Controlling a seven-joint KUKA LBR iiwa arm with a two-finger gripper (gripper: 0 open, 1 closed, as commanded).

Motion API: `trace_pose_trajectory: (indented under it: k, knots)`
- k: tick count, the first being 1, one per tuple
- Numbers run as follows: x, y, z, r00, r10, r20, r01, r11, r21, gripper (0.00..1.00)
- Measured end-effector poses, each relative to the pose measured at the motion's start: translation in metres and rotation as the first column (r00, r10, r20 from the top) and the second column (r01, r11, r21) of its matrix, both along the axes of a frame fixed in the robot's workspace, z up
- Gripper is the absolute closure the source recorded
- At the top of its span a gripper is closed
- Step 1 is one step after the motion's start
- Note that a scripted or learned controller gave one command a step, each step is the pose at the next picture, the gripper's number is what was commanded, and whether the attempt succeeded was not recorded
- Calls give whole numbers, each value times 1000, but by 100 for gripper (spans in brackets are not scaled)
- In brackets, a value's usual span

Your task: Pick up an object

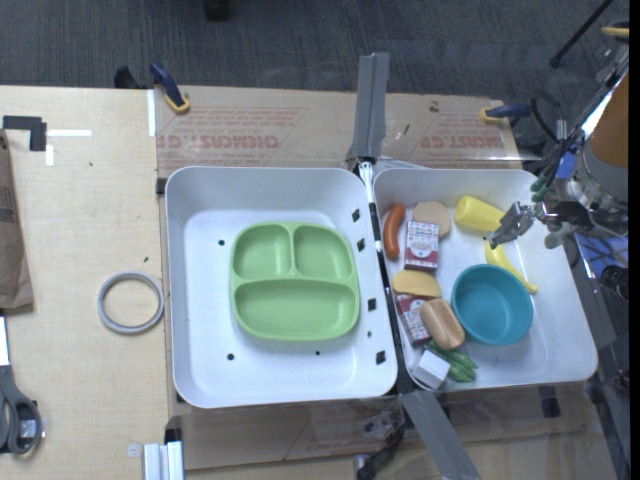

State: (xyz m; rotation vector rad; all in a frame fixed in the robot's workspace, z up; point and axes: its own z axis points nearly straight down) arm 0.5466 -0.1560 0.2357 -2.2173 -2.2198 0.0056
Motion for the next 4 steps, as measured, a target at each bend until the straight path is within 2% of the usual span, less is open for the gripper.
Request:
trace_pose_trajectory:
  k: [1,2,3,4]
  knots:
    - [-4,9,-132,999,47,5,-47,999,0,0]
    - [83,-6,-144,995,98,5,-98,995,-1,0]
    - [19,-67,-76,973,231,5,-231,973,-2,0]
    - [14,-66,-136,777,629,6,-629,777,-1,0]
